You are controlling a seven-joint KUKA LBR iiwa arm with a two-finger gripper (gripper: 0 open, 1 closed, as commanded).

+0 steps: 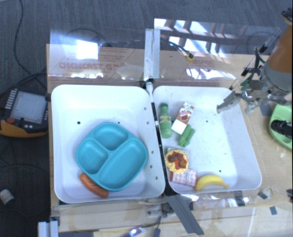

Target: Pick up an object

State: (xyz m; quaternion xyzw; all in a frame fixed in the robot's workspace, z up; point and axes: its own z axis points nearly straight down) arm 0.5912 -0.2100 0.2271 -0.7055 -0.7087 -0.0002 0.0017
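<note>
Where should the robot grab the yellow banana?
Probably the banana is best gripped at its thick middle, coming straight down. It lies flat near the right bin's front wall, curved, with bare floor around its middle; fingers could close across its narrow width.

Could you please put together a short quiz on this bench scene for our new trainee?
1. True or false: the banana lies in the right bin.
2. What lies beside the blue plate in the left bin? A) a sausage B) a spoon C) a cup
3. Fill in: the tool is over the right bin's ____ corner, far or near?

Key:
1. True.
2. A, the sausage, at the plate's near left edge.
3. Far, on the right side, away from the bottle and the other items.
</note>
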